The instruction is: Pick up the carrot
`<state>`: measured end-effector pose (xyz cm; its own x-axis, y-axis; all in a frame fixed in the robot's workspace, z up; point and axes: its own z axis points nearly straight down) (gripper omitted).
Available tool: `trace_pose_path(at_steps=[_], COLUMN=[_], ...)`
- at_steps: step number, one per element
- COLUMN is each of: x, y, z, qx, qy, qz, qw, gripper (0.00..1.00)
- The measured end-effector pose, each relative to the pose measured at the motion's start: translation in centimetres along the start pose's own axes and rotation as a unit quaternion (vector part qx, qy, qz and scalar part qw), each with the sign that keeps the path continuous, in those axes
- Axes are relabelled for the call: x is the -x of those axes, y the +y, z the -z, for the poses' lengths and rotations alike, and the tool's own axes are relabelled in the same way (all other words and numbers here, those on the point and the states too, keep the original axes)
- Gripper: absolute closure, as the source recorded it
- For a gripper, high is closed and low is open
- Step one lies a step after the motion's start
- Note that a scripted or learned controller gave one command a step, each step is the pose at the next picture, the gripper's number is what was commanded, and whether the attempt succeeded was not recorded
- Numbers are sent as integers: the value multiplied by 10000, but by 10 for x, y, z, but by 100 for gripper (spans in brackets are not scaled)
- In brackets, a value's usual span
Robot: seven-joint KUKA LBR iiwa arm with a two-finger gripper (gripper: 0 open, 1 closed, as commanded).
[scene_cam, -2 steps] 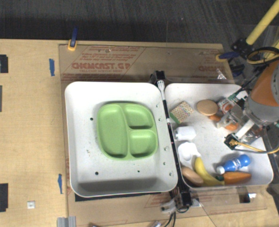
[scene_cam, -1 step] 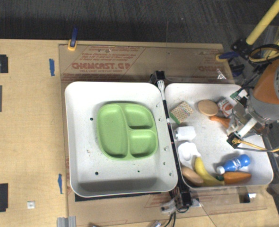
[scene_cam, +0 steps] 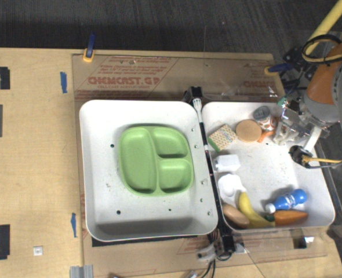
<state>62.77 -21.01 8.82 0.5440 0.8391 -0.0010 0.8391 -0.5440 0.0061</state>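
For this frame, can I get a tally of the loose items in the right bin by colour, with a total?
Orange: 1, the carrot
Yellow: 1, the banana
Blue and white: 1, the bottle
White: 2, the block and the cup
Tan or brown: 2, the round disc and the oval piece
Patterned green: 1, the sponge
Total: 8; small items by the pincer are too unclear to count.

The arm (scene_cam: 333, 86) at three o'clock is cut off by the right edge, so most of it goes unseen. The claw (scene_cam: 288, 129) is a blur of metal; whether its fingers are parted cannot be told. A small orange thing (scene_cam: 268, 135) beside it is partly hidden. The carrot (scene_cam: 291, 216), at five o'clock, has its left end tucked behind the banana (scene_cam: 249, 208) and blue bottle (scene_cam: 287, 201).
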Motion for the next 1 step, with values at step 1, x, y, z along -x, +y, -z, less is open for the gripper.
trace_pose_path(at_steps=[1], x=[-12], y=[-3], z=[2], qx=[-66], qy=[101], qz=[31], qw=[9999], gripper=[0])
